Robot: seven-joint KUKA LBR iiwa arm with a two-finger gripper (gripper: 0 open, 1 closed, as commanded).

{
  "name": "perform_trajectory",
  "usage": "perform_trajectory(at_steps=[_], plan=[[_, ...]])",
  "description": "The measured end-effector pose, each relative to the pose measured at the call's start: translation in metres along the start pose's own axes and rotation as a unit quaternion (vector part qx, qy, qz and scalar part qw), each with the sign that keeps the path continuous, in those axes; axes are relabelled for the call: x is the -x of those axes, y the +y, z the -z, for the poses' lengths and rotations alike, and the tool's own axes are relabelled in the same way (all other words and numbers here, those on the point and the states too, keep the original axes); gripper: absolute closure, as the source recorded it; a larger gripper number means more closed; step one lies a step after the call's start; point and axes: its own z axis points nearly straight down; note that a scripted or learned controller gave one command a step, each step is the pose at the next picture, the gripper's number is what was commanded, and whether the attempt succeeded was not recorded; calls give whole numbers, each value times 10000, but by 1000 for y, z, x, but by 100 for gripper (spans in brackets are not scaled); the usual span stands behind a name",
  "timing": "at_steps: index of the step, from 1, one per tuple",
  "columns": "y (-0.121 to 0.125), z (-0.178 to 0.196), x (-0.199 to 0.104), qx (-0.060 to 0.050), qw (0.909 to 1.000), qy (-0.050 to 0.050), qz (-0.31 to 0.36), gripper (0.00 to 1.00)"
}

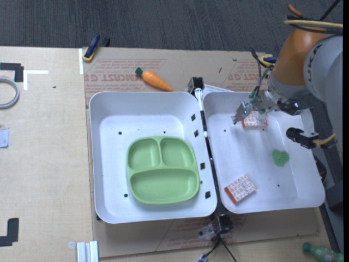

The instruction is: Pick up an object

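Gripper (pixel 252 109) first: we find it low over the right bin (pixel 305 192), toward that bin's 12 o'clock edge, hanging off the grey arm (pixel 327 64) that comes in from 3 o'clock. We honestly can't make out how the tool is set, it's too small and dark from up here.

Just under it, touching or nearly so on the 5 o'clock side, sits a small red-and-white packet (pixel 254 122). We'd guess that's the target, since it's the closest thing to the tool. It looks tilted, maybe one edge lifted, but we can't tell if it's off the bin floor or just lying crooked. Nothing shows it clamped, so we wouldn't call it picked. Its long axis seems to run roughly 9 to 3 o'clock, though it's blurry enough that we'd hedge on that.

Progress-wise, our read is: the approach is done, the tool is down at the object, and the actual grasp and lift are unconfirmed. So call it midway at best.

Moving outward in the same bin: a little green blob (pixel 280 158) sits at about 4 o'clock from the tool, well apart. A second red-and-white box (pixel 240 188) lies near the bin's 7 o'clock corner, long axis running 8 to 2 o'clock.

Next door, the left bin (pixel 103 162) holds a green divided plate (pixel 162 170). Outside the bins, a toy carrot (pixel 154 79) lies on the cardboard at the left bin's 12 o'clock, tip pointing toward 4 o'clock.
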Motion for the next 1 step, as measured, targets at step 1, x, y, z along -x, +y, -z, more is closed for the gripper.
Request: perform_trajectory(at_steps=[1], plan=[[0,-10,-7,-25,9933,6,1152,0]])
